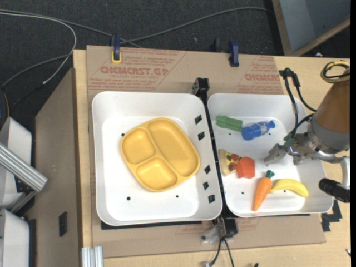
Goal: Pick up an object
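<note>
Right bin point(311, 207) | banana point(289, 188) just below claw point(283, 151) | carrot point(262, 192) beside

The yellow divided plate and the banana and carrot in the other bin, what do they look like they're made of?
Yellow divided plate: likely molded plastic, with a smooth, slightly glossy, uniform color and rounded compartment ridges. Banana and carrot: probably plastic toy food, flat saturated colors with a soft sheen. Exact material can't be confirmed from above.

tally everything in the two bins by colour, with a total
yellow: 2, divided plastic plate, toy banana
orange: 1, toy carrot
red: 1, red toy block
blue: 1, toy bottle
green: 1, flat strip
tan: 1, small toy
total: 7
</note>
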Controlling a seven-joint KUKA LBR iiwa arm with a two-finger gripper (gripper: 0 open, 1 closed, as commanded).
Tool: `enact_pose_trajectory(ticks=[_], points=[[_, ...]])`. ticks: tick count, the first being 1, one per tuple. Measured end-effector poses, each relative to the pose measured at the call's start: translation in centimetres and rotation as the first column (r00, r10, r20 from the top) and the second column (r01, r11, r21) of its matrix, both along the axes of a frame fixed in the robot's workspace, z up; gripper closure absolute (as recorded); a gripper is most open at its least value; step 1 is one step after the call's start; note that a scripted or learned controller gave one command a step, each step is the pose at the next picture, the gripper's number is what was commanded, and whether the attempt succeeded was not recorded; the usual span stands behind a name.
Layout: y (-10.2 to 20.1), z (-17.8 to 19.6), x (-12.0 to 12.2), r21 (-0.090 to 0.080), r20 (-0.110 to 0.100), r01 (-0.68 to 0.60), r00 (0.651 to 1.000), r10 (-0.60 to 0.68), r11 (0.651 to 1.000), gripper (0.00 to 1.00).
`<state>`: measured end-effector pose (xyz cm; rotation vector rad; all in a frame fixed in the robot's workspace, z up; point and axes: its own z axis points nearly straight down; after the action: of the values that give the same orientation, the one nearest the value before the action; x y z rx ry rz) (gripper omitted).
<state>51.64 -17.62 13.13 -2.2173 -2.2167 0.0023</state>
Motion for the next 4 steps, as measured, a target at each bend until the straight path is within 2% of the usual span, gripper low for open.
enact_pose_trajectory(ticks=[1, 2, 4], points=[[0.1, -4.9, -0.1, 0.0, 0.0, 0.0, 1.0, 0.0, 1.0, 0.0], [0.1, -3.6, 0.1, -0.001, 0.005, 0.0, 1.0, 0.0, 1.0, 1.0], [-1.6, 6.1, 0.4, -0.005, 0.01, -0.002, 1.0, 0.002, 1.0, 1.0]])
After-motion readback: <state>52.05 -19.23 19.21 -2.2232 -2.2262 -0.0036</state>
